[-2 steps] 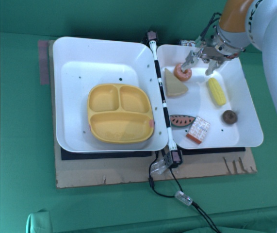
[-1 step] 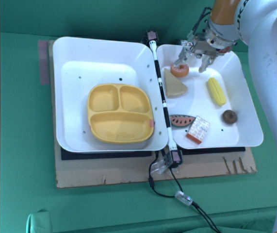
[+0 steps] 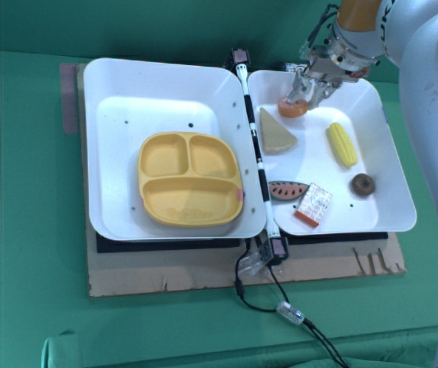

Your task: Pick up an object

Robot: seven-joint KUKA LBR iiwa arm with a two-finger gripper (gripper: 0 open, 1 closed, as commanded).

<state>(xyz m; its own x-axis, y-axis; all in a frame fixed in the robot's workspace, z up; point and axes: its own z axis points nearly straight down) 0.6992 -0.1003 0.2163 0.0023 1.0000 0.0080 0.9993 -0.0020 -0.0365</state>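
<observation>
Fingers (image 3: pixel 304 90) point down and sit either side of the orange round piece (image 3: pixel 293 108); I read them as clamped on it, at the far end of the right bin (image 3: pixel 399 205). The gripper (image 3: pixel 301 98) hangs from the arm (image 3: pixel 426 44), which comes in from upper right, wrist tilted toward the bins. The piece is round, so I can't give it a long axis. I count one wedge (image 3: pixel 276 135), one corn cob (image 3: pixel 342 144), one watermelon slice (image 3: pixel 288 190), one packet (image 3: pixel 314 205), one doughnut (image 3: pixel 363 184). The left bin (image 3: pixel 111 113) holds one yellow divided plate (image 3: pixel 190 179).

Green bench (image 3: pixel 42 205) under cardboard sheet (image 3: pixel 165 278)
</observation>
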